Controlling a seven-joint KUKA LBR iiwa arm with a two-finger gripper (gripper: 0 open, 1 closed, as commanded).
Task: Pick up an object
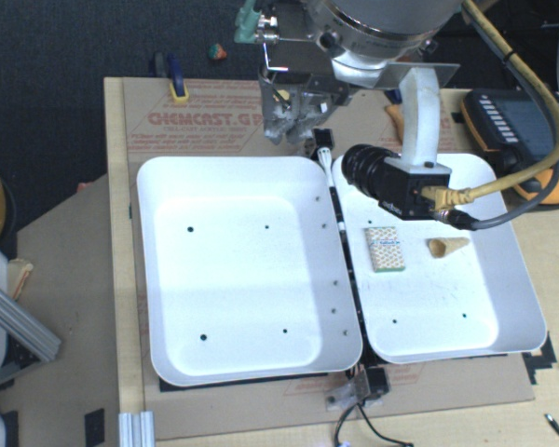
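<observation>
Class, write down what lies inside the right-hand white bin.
Inside the right-hand white bin lie a small patterned rectangular sponge and a tan cone-shaped piece. The grey arm covers the bin's upper part.

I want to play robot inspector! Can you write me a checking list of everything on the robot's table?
Surface: a brown board with red lettering holds two white bins side by side, the left bin and the right bin.
Job's things: a small patterned sponge-like block and a small tan wedge lie in the right bin, apart from each other.
Clutter: a blue-and-yellow clip on the board's far edge; a small green-and-red bit on the dark floor behind.
Pincer: the pincer hangs above the board behind the bins, nothing seen between its tips.
Cables: a tan hose runs from a black cylinder on the arm.
Surroundings: dark carpet; a black-and-orange handset at the right.
</observation>
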